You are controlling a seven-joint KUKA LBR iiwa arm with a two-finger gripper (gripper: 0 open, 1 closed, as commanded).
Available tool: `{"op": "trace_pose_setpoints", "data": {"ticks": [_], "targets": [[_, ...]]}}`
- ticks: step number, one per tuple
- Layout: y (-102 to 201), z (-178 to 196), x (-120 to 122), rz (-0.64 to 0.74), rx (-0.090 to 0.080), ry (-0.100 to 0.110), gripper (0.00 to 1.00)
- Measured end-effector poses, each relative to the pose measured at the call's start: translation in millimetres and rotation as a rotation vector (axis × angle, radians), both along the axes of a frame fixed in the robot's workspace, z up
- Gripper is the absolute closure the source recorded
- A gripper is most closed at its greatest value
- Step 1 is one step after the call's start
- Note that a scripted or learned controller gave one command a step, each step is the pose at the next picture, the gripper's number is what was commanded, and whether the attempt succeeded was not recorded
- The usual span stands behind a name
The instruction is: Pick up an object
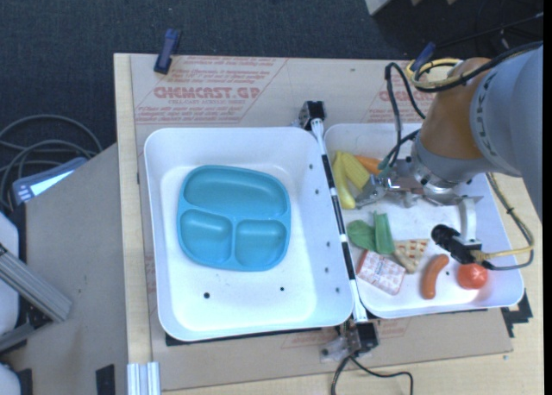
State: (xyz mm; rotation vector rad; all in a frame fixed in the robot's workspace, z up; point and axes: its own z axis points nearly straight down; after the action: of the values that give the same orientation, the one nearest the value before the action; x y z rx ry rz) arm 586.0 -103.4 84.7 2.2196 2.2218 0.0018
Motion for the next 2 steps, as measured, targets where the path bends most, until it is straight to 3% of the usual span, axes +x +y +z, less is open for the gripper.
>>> {"op": "trace_pose_setpoints", "data": {"ticks": [1, 2], "targets": [[9.1, 1.0, 39.8, -0.002, -0.005, -0.002, 0.0], [10.8, 10.6, 39.7, 0.0, -0.003, -0.001, 1.0]]}}
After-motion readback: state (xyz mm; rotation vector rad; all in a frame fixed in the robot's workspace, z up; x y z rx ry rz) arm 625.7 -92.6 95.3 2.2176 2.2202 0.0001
